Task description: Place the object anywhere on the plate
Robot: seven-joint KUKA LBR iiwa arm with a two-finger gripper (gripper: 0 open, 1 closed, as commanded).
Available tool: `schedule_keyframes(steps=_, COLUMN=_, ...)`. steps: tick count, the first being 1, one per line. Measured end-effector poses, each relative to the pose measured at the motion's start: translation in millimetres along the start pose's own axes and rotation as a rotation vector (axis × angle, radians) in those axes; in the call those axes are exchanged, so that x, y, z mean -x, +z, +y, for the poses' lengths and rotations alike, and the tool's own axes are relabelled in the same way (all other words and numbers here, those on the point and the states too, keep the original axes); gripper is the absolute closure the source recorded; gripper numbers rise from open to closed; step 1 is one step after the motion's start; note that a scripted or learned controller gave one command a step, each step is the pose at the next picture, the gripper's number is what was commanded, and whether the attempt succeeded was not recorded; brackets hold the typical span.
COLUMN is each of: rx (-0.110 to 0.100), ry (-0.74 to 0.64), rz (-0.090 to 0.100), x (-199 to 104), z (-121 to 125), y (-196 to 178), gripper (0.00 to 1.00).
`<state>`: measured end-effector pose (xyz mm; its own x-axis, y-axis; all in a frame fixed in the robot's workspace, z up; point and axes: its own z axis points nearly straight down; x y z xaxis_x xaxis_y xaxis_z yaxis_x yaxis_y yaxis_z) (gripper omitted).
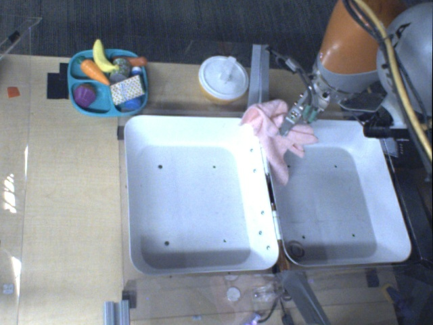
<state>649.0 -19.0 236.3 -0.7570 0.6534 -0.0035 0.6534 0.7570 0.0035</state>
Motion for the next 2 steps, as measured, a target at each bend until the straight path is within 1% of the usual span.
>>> schedule_keyframes(steps=1, rx=0.001, ry=-0.401, rz=0.001, x=-54.7, z=23.5, y=2.3, gripper=1.00)
schedule_keyframes(steps=2, rx=0.001, ry=-0.714, rz=0.003, x=-106.1, z=38.9, y=15.3, gripper=1.00)
